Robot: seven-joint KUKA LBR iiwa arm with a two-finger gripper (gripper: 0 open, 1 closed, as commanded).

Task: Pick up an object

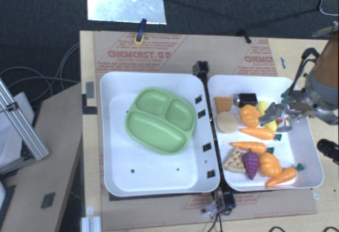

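The right bin point(310, 157) holds several toy foods: an orange fruit point(249, 115), three carrots point(258, 133) point(249, 146) point(282, 175), a yellow corn piece point(270, 125), purple grapes point(250, 164), a pizza slice point(233, 161), an orange pumpkin point(269, 163), a toast slice point(223, 104), a round beige biscuit point(227, 122) and a black block point(247, 99). My gripper point(276, 118) hangs low over the right middle of this bin, just right of the orange fruit and above the corn. Its fingers look spread, with nothing clearly held between them.
The left bin point(122, 172) carries a green divided plate point(160, 119). A black clip row point(206, 119) marks the wall between the bins. The grey arm point(323, 88) comes in from the right above the right bin's far edge.
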